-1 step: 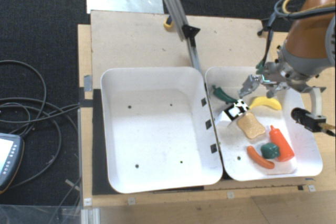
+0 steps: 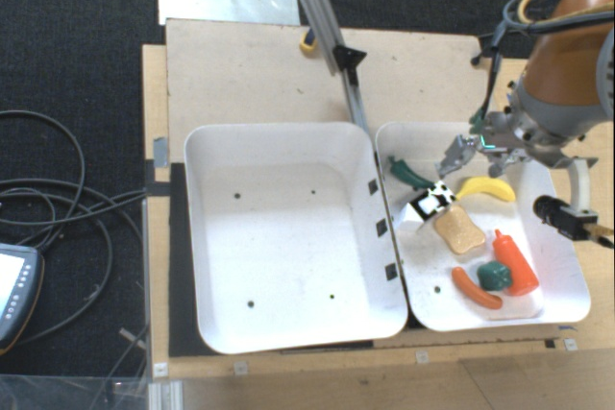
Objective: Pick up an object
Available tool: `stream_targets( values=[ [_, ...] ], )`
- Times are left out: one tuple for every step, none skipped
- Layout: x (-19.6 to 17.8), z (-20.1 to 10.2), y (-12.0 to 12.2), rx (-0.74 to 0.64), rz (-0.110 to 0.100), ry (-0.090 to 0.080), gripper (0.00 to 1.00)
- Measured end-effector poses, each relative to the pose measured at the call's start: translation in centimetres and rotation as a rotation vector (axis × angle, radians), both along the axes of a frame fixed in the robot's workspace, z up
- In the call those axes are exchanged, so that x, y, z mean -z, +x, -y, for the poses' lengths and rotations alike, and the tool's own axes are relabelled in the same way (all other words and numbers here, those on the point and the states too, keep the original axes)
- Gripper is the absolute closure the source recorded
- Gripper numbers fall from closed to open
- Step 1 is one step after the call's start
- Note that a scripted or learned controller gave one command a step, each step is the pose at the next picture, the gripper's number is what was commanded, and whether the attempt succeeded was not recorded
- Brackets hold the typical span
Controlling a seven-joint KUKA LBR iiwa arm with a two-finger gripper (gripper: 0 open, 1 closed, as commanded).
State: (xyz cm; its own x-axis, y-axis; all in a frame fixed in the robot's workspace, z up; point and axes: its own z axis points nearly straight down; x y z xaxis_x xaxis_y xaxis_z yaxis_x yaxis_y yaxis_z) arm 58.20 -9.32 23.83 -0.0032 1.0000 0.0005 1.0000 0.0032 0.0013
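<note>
— Yellow banana: how is it laid?
— Lengthwise left to right in the right bin, just near-right of the pincer, untouched. The pincer's state cannot be told.

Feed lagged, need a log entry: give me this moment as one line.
gripper: above right bin, near banana | holding: nothing seen | right bin: banana, bread slice, orange bottle | pick: not done

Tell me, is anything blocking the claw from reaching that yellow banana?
Nothing visible does. The gripper hovers over the right bin, just above and left of the banana, with bare bin floor between them. The bread slice lies below.
</note>
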Motion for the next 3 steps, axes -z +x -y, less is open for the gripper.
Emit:
stream_targets(
  values=[
    [4.3,0.0,0.6,0.002,-0.004,-0.001,0.00],
    [8.7,-0.7,0.7,0.002,-0.004,0.000,0.00],
    [12.1,-0.1,0.8,0.002,0.020,-0.006,0.00]
  ],
)
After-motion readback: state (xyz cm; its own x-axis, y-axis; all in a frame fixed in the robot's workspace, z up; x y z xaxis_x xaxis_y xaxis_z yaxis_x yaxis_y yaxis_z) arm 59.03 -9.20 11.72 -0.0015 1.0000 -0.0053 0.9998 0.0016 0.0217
